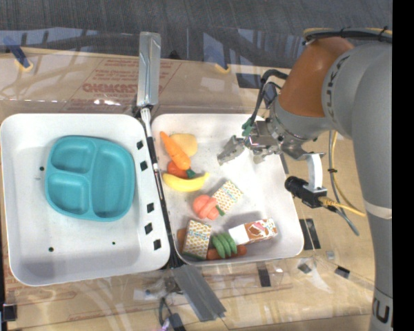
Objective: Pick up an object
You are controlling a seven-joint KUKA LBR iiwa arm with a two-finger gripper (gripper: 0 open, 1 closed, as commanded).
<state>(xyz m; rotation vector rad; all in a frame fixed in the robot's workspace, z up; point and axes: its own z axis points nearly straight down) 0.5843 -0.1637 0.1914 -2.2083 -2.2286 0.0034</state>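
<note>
Fingers (229,150) over right bin (276,185), above toys, apart w/ nothing between; carrot (174,150) nearby.

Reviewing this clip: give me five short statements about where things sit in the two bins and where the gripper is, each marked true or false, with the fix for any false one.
1. The teal divided plate lies in the left bin. True.
2. The banana lies on the teal plate. False: it lies in the right bin, just below the carrot.
3. The gripper is above the right bin's upper part. True.
4. The gripper holds the carrot. False: nothing shows between its fingers, and the carrot lies to its left.
5. The milk carton lies near the right bin's lower edge. True.
</note>
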